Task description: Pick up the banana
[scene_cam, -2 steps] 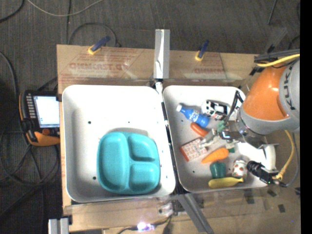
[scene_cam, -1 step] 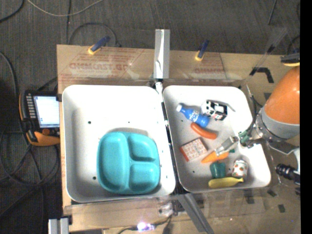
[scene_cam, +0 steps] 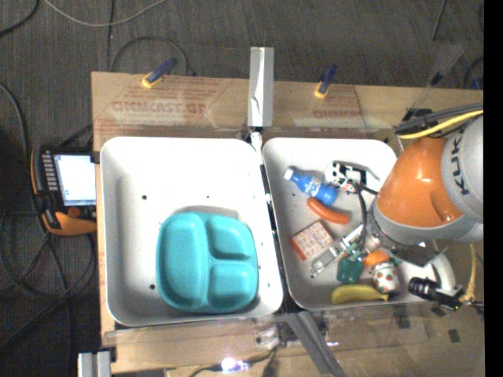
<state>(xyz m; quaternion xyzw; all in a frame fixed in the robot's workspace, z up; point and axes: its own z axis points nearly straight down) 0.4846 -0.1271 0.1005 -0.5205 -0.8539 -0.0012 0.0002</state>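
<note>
The gripper (scene_cam: 351, 251) is hovering low in the right bin (scene_cam: 277, 210); whether it is parted or closed, I cannot tell. The banana (scene_cam: 358, 293) is lying just below it along the near wall, beside a small ball (scene_cam: 383, 277).

banana (scene_cam: 358, 294): yellow, one darker tip, gently curved, lying flat and roughly horizontal. Sits in the right bin (scene_cam: 302, 289) at its near edge, toward the right corner. Just below a green object (scene_cam: 350, 269); its right end is beside a small white ball (scene_cam: 384, 277). Fully visible.
</note>
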